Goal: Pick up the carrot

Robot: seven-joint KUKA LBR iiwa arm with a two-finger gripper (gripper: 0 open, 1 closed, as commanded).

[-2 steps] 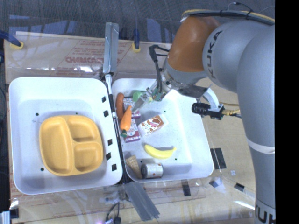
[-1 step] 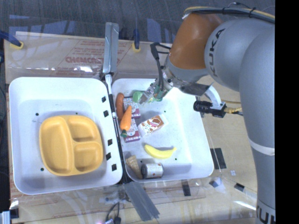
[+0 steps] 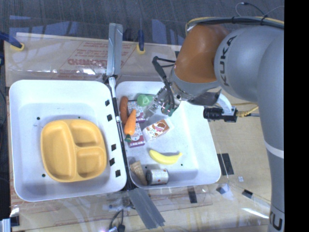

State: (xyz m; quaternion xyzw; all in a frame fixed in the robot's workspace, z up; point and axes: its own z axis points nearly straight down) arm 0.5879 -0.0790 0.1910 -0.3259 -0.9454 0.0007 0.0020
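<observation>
The carrot is found along the left wall of the right bin, lying on a flat packet with a sausage just beside its upper end. The pincer is hovering near it, up and to the right; whether it's open or closed can't be told, and nothing is seen held in it. Pretty crowded corner, so the sausage or packet could easily get grabbed instead, or the wall bumped.
</observation>
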